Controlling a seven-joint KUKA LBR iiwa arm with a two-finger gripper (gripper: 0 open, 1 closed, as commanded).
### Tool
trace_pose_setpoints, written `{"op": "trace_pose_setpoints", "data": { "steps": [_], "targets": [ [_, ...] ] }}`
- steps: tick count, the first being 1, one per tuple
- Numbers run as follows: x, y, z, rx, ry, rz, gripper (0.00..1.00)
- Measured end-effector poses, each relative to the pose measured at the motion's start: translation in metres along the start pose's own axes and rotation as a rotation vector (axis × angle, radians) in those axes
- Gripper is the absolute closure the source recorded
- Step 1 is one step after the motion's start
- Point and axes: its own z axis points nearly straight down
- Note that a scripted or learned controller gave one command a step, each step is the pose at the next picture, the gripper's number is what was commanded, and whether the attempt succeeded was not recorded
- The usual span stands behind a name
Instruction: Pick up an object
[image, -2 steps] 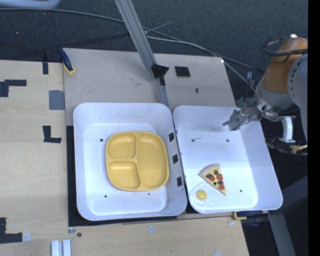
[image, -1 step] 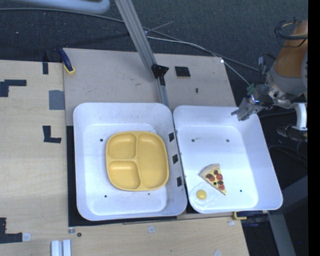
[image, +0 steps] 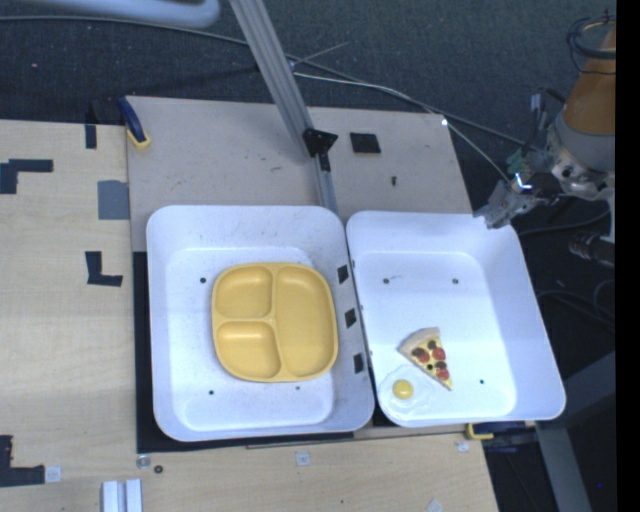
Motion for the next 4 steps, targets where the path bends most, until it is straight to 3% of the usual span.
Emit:
{"op": "trace_pose_setpoints", "data": {
  "steps": [4],
  "targets": [
    [0.205, -0.046, 0.014, 0.007, 0.002, -0.004, 1.00]
  ]
}}
